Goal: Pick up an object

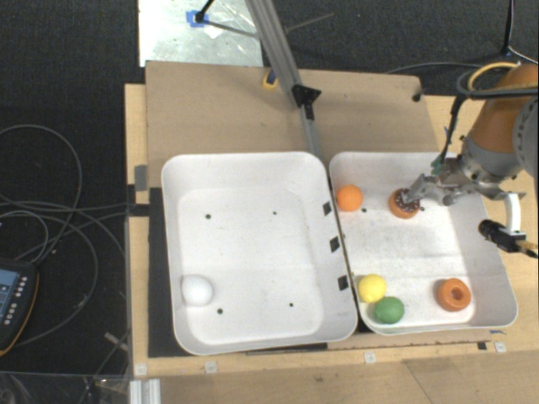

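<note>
Orange-brown ring (405,204) sits directly under the tool (411,199).

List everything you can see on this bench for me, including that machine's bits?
White bins: 2, side by side on the bench.
White ball: 1, left bin, near-left corner.
Orange ball: 1, right bin, far-left part.
Brown-orange round piece: 1, right bin, at the claw's tip.
Yellow ball: 1, right bin, near-left corner.
Green ball: 1, touching the yellow one.
Orange ring: 1, right bin, near-right corner.
Arm: 1, grey and orange, from the right.
Claw: 1, over the brown-orange piece.
</note>
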### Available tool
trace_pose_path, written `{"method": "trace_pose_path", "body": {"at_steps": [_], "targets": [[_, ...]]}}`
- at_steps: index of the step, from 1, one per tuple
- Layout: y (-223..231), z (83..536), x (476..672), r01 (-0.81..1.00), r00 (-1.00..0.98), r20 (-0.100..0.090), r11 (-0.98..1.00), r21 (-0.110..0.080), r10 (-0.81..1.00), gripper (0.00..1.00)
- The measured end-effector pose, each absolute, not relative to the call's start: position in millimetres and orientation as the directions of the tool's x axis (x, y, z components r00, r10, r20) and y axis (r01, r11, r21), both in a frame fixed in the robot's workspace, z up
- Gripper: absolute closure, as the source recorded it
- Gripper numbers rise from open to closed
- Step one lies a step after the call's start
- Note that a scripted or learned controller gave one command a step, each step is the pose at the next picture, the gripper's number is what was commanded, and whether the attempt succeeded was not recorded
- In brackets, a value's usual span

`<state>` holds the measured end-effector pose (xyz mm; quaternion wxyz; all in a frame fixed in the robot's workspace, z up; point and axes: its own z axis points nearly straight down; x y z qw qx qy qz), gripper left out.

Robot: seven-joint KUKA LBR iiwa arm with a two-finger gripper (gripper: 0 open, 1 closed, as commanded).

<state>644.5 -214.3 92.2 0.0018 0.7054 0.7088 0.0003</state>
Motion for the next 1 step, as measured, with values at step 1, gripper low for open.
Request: {"method": "trace_pose_path", "body": {"at_steps": [1], "targets": [[-214.4, 105.8, 646.4, 1.000, -0.008, -0.004, 0.008, 0.009, 1.000, 1.00]]}}
